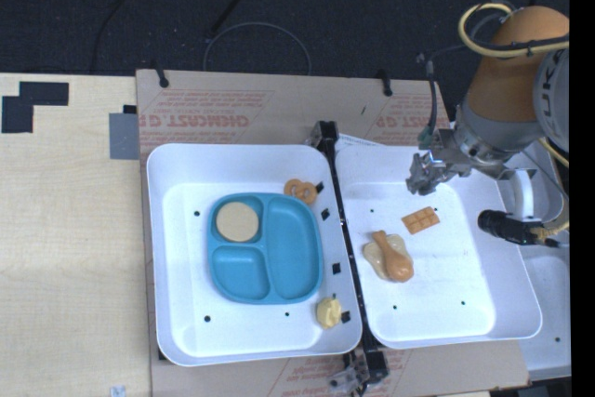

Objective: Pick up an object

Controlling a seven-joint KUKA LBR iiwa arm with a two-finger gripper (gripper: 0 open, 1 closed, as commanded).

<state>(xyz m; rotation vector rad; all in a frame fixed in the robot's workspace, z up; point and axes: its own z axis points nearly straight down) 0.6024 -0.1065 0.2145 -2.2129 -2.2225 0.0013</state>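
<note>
Closest to the gripper (426, 178) is the small orange cracker (420, 220), a flat, ridged rectangle lying on the floor of the right bin (507, 316). It sits just below the fingertips in the camera view, a touch to the left, apart from them, with its long axis tilted slightly up toward the right. Whether the fingers stand wide or narrow cannot be told; they read as a dark metal cluster against the white plastic, and nothing shows between them.

Below and left of the cracker, near it but not touching, lies a drumstick-shaped toy (390, 257), pale at its rounded upper end and browner at the lower right, smooth and likely rigid plastic; its long axis runs diagonally. Being bulkier, it would probably give the fingers more to close on than the thin cracker.

Further left of the cracker, across the dividing wall, the left bin (177, 330) holds a glossy blue divided tray (279, 256) with a tan disc (236, 221) in one compartment, a small brown pretzel-like piece (300, 191) above the tray, and a pale yellow lump (328, 311) below it.
</note>
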